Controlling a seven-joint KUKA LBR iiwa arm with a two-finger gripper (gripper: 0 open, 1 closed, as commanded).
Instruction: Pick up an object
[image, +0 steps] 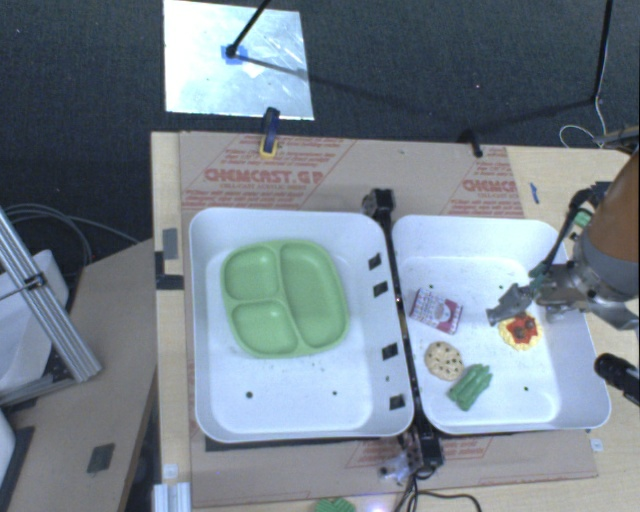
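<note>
In the right bin (480, 250) lie a red and white packet (436, 311), a round cookie (443, 359), a green pea pod toy (469, 386) and a small pizza slice toy (521, 332) with red topping. My gripper (512, 303) reaches in from the right and hovers just above and left of the pizza slice. Its dark fingers (500, 313) point left and down, and nothing shows between them. The arm's grey wrist covers the bin's right edge.
The left bin (210, 400) holds a light green divided plate (285, 298). A black divider with clips (392, 300) runs between the bins. Cardboard lies under both bins, and a yellow clamp (269, 135) sits at the bench's far edge.
</note>
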